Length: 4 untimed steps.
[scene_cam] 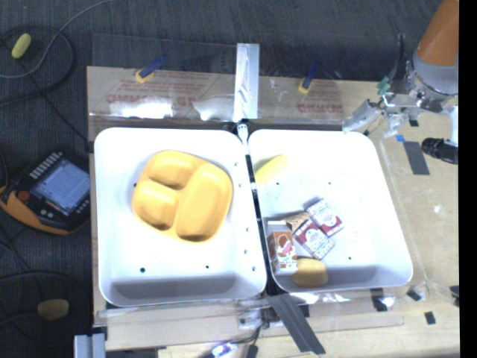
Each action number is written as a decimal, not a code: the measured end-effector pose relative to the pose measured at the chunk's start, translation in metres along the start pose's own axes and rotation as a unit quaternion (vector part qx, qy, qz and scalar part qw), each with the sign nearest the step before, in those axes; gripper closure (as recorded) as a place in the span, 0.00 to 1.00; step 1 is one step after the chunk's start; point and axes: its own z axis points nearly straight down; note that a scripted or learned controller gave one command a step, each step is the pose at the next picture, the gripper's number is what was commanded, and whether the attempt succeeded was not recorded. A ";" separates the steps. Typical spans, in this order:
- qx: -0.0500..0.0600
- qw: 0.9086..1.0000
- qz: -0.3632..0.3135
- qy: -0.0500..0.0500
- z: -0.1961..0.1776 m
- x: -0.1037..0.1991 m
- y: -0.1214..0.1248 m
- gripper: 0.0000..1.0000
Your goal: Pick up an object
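Observation:
A large yellow lumpy object (181, 195) lies in the middle of the left bin (112, 222). In the right bin (373, 200) a pale yellow wedge (270, 167) rests by the left wall. A cluster of red-and-white packets (317, 230) and a brown packet (282, 249) lie toward the front. A tan rounded piece (309, 272) sits against the front wall. My gripper (367, 118) hangs above the right bin's back right corner, apart from every object, with nothing seen in it.
The divider (252, 200) between the two bins runs down the middle. Clear plastic sheeting and blue-and-yellow clamps (151, 67) sit behind the bins. An orange-edged handheld pendant (52, 192) lies on the floor at the left.

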 end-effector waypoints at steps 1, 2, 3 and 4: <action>0.001 1.000 0.019 -0.001 0.106 0.040 -0.048 0.00; -0.007 0.998 -0.065 -0.003 0.150 0.065 -0.121 0.00; 0.000 0.995 -0.098 0.000 0.109 0.088 -0.128 0.00; -0.009 0.999 -0.046 -0.004 0.149 0.074 -0.123 0.00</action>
